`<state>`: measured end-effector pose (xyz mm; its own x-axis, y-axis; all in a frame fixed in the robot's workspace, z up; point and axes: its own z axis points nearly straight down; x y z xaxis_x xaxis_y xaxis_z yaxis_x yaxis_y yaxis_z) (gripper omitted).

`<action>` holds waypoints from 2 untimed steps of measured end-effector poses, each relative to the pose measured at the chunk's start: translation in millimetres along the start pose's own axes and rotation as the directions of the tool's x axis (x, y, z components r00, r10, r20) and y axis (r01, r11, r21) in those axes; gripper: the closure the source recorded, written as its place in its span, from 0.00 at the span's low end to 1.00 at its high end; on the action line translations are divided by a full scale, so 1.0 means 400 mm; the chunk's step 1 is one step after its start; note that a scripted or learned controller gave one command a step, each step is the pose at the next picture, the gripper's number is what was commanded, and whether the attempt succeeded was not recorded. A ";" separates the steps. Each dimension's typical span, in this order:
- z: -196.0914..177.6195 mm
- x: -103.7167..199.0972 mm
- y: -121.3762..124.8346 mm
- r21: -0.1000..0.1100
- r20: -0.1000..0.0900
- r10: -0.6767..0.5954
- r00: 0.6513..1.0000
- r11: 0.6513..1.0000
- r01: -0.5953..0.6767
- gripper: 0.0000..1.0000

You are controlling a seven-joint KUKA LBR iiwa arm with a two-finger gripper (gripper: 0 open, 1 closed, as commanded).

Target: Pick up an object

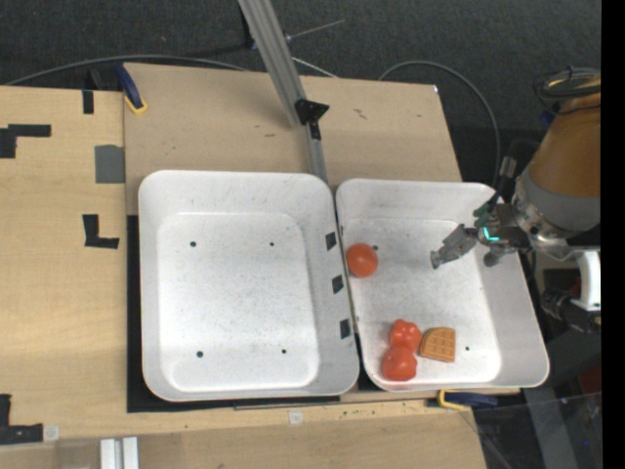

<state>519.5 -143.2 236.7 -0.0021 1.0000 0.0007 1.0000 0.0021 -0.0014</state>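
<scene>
The right bin [508,301] holds three objects. A small orange-red ball [362,260] lies near its left wall. A red pepper-shaped toy [400,350] sits at the front, and a tan waffle-like piece [438,344] lies right beside it. My gripper [451,252] hangs over the right half of this bin, reaching in from the right edge. Its dark fingers point left and down, apart from every object, with nothing between them. The ball is about a hand's width to its left.
The left bin [156,291] stands beside the right one, joined along the middle wall. A grey metal pole [278,52] slants down from the top to the bins' rear junction. Wooden bench surface surrounds both bins.
</scene>
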 end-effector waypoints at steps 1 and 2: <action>0.116 0.018 -0.012 0.005 0.000 0.001 1.000 1.000 -0.001 0.00; 0.243 0.013 -0.039 0.007 -0.001 0.002 1.000 1.000 -0.002 0.00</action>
<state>503.7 -138.0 139.7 0.0003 1.0000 0.0014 1.0000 -0.0003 -0.0082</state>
